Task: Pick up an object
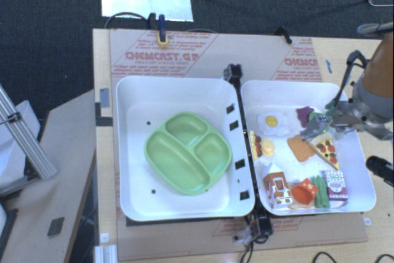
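My gripper hangs over the right bin, just above the upper edge of a brown toast slice and next to a pizza slice. A purple piece lies just behind the gripper and a fried egg to its left. Nothing is visibly held. At the bin's front lie an orange-and-white carton, a red piece, a green piece and a pink carton. A small red-and-yellow toy rests near the bin's left wall.
The left bin holds a green divided plate. A black-clipped divider runs between the two bins. The grey arm with its orange band comes in from the right over the bin's far right corner.
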`<state>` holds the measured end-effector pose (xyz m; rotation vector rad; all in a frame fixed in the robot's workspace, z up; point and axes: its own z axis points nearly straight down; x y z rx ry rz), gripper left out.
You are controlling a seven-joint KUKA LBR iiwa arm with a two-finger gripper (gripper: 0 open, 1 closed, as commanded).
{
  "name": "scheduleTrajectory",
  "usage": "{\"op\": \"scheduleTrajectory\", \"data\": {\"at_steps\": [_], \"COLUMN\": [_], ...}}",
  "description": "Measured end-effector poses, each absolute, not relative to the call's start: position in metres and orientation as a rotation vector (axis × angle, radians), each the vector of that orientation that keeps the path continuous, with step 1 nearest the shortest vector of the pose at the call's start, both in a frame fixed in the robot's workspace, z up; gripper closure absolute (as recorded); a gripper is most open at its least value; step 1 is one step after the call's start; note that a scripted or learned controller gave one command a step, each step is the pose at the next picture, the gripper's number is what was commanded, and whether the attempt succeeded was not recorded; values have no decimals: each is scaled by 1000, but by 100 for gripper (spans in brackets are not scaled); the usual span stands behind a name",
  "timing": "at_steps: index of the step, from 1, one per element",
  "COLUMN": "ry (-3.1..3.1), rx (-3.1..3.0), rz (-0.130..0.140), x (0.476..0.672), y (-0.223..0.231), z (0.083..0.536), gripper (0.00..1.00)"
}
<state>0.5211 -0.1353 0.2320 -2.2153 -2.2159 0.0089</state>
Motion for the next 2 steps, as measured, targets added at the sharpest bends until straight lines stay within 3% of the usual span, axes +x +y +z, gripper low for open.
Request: {"op": "scheduleTrajectory", "data": {"at_steps": [1,2], "ry": [-2226,-2222], "rx": [-2219,-2218], "rz": [-1,1], "x": [524,525], "y": [-135,-128], "z": [237,194], "gripper": [0,0]}}
